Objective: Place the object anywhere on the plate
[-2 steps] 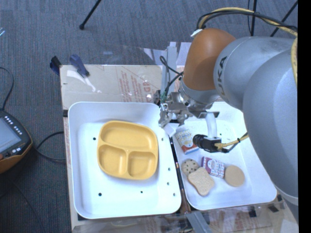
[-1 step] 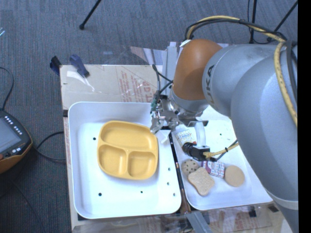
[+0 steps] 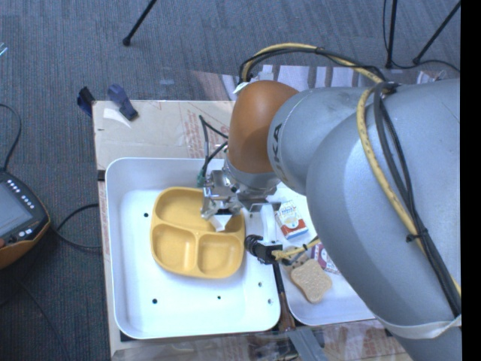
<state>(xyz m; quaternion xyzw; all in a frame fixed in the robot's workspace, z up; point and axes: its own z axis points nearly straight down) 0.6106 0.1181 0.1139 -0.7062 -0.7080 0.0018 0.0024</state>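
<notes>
A yellow plate (image 3: 184, 235) with three compartments lies in the left white bin (image 3: 135, 292). My gripper (image 3: 216, 215) hangs over the plate's right rim, near the upper right compartment. A small white piece shows at the fingertips, but I cannot tell whether it is held. The big grey arm with its orange band covers most of the right bin (image 3: 338, 310).
In the right bin lie a slice of toast (image 3: 311, 280), a small white and orange carton (image 3: 291, 222) and a round packet (image 3: 325, 258) partly under the arm. A blue clamp (image 3: 120, 100) sits on the bench's back left corner. A tablet (image 3: 15, 216) lies on the floor at left.
</notes>
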